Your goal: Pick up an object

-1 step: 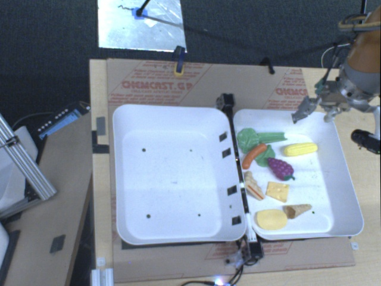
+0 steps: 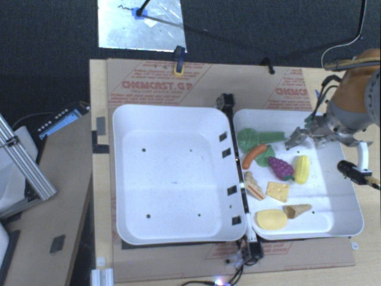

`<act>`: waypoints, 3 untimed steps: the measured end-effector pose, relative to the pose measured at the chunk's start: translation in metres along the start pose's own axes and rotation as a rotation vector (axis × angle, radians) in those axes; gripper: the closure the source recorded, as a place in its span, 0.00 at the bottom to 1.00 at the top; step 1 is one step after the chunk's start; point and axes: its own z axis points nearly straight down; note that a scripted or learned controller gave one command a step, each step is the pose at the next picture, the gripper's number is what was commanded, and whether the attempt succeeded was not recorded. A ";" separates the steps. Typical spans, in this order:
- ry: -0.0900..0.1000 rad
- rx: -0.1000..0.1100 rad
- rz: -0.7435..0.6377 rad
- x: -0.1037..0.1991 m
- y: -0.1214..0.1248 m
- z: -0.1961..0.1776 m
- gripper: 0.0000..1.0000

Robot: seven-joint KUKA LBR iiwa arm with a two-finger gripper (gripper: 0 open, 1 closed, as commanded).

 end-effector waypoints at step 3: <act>0.004 -0.003 -0.007 0.079 -0.059 0.019 0.00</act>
